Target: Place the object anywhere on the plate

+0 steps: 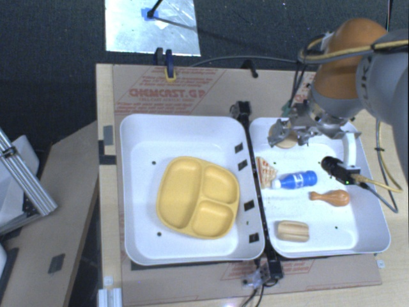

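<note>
A yellow divided plate [197,197] lies in the left bin [140,146]. In the right bin [370,229] are a pizza slice [266,170], a blue bottle [296,180] on its side, a brown drumstick [331,197] and a tan bun [292,231]. My gripper [294,133] hangs low over the far left corner of the right bin. A small tan, round thing [287,143] peeks out from just under it. The view does not show whether the gripper touches it.
The raised wall between the two bins [250,178] separates the plate from the objects. The arm's grey body and orange band [348,50] rise over the back right. A cardboard sheet [172,88] lies under the bins.
</note>
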`<state>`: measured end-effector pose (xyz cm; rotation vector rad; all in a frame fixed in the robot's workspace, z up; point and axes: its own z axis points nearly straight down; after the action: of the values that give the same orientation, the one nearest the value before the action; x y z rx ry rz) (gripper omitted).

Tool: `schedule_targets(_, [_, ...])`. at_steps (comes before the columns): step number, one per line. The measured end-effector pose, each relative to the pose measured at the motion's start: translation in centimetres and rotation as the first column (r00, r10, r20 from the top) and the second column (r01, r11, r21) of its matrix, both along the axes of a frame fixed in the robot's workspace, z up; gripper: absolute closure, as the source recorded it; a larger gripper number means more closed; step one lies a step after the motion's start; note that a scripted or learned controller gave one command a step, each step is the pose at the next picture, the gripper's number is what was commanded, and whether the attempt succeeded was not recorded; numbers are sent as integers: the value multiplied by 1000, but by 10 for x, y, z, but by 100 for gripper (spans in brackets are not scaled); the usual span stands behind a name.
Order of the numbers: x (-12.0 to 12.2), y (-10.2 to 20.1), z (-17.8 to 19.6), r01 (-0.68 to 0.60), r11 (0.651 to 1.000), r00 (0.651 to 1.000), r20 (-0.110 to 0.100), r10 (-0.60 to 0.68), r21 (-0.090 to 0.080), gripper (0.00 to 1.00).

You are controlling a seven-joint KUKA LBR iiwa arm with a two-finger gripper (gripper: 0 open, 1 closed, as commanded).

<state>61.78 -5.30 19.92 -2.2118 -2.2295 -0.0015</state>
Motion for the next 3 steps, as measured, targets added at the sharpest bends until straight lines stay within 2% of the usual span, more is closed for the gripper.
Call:
schedule_targets(1, [-10,50,-5,0,1000,1000,0,0,0,100])
schedule_targets(3, [-28,167,17,-3,1000,1000,1,3,2,100])
